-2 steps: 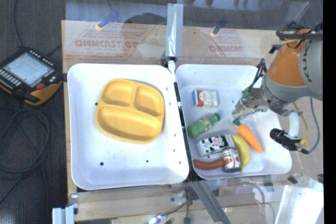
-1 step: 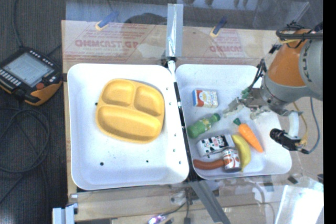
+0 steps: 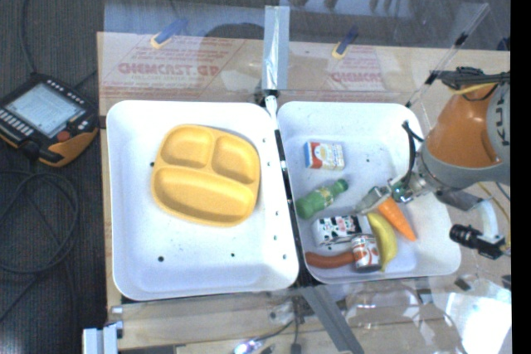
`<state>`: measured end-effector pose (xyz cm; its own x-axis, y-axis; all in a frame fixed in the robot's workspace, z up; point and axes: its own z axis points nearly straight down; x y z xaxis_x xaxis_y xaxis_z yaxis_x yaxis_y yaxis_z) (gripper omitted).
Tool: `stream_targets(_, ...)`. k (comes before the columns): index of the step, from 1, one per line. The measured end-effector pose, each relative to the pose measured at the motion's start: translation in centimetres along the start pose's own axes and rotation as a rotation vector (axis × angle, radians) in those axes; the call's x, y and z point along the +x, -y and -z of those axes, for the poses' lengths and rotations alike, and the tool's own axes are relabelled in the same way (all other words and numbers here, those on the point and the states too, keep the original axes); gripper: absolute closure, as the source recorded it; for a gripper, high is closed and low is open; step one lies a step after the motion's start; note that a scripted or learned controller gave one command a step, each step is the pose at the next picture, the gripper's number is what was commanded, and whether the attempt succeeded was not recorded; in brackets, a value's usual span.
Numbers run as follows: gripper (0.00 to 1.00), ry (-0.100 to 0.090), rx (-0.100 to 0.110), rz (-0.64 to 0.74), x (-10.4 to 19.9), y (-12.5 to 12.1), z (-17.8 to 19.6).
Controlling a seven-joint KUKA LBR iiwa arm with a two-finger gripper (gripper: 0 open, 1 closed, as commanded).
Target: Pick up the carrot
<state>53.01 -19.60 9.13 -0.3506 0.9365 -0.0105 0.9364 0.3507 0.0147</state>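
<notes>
Right bin (image 3: 365,116), as I logged it from my station:
- Carrot (image 3: 397,218): lay near the bin's right side, tilted, touching the banana (image 3: 384,238).
- Gripper (image 3: 390,194): low at the carrot's upper end; I could not tell how it was set.
- Green bottle (image 3: 322,197): mid-bin.
- Small carton (image 3: 323,154): above the bottle.
- Sausage (image 3: 329,259) and can (image 3: 365,253): at the bin's front wall.
- Yellow tray (image 3: 207,174): in the left bin (image 3: 137,261) alongside.

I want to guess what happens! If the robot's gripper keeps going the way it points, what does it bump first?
Probably the carrot: the gripper points down into the right bin, just beside it. Height is hard to judge.
</notes>
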Motion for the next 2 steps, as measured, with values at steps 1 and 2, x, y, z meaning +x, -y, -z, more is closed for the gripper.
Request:
stream_targets(1, 1.00, 0.002, -0.006, 0.001, 0.0, -0.3, 1.1)
stream_targets(2, 1.00, -0.013, 0.011, 0.219, 7.7, -0.5, 11.9)
